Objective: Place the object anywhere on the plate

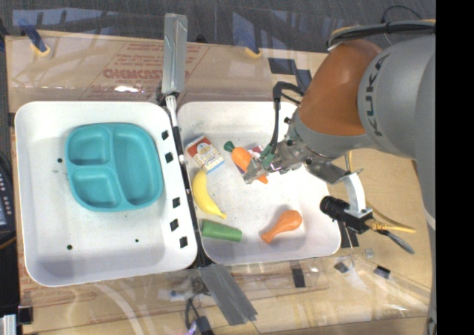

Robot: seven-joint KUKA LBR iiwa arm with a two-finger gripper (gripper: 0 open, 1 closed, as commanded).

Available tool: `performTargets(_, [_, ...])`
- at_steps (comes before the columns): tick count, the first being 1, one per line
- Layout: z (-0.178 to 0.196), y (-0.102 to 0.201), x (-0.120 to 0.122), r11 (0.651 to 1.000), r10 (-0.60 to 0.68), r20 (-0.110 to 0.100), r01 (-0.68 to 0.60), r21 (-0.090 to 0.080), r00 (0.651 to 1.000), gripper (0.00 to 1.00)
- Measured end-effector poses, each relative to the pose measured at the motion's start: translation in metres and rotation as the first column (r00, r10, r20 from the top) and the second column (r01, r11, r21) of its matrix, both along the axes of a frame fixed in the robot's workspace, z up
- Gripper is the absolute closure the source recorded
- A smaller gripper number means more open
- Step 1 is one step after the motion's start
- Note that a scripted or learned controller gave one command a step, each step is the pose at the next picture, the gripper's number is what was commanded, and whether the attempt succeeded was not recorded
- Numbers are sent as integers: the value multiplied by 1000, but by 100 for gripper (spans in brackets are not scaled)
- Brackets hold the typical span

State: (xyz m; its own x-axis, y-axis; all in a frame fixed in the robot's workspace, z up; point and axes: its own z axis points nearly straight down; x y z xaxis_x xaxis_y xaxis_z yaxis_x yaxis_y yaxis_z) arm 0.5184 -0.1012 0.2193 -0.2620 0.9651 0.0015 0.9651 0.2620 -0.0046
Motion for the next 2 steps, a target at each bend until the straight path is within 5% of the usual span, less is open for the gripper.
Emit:
performTargets(1, [-31,79,67,994,-106,-4,106,-1,994,100])
performTargets(2, [-31,151,61,998,-61,-6,61,-1,998,100])
